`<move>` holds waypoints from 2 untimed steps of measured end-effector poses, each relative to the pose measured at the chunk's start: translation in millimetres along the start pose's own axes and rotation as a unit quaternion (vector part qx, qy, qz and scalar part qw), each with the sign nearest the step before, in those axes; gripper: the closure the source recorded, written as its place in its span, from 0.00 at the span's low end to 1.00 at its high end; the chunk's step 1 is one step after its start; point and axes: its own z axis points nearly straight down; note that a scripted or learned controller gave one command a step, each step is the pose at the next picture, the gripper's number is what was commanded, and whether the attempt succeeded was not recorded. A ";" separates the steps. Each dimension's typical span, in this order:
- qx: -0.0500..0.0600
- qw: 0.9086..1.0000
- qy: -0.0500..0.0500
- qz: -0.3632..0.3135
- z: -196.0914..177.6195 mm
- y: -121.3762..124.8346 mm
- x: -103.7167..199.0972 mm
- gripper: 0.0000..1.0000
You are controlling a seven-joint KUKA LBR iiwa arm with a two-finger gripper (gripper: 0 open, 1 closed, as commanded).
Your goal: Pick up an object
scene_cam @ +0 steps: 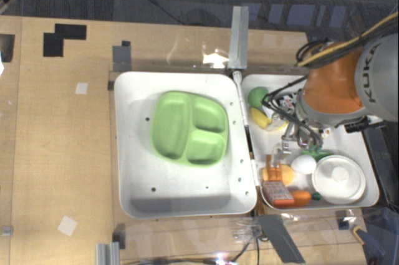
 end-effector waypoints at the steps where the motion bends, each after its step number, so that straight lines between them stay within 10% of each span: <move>1: -0.001 0.997 -0.005 0.078 -2.4 -27.3 60.8 0.00; 2: -0.001 0.982 -0.006 -0.190 -2.2 -28.2 62.3 0.00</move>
